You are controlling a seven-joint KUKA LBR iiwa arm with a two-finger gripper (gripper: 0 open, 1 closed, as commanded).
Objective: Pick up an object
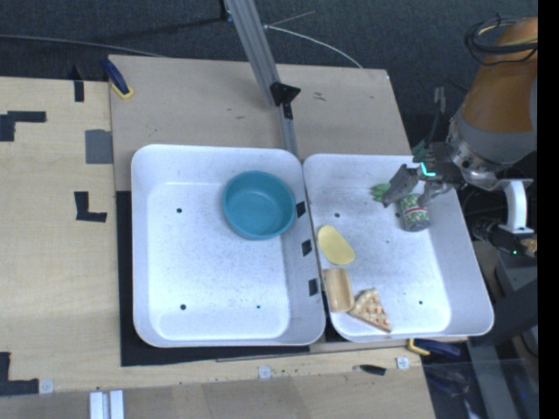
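My gripper (410,197) hangs over the upper right part of the right bin (454,321). Right under it stands a small grey-green cylindrical object (416,216), and a green leafy piece (382,191) sticks out to the gripper's left. Whether either one is held cannot be made out. A yellow oval piece (335,245) lies near the right bin's left wall. Below it are a brown bread-like roll (337,290) and a pizza slice (370,310). A blue bowl (258,204) sits upright in the upper part of the left bin (166,312).
A slanted metal pole (262,55) comes down from the top to the gap between the bins. The grey and orange arm (498,103) fills the upper right. Cables run along the bench's right side.
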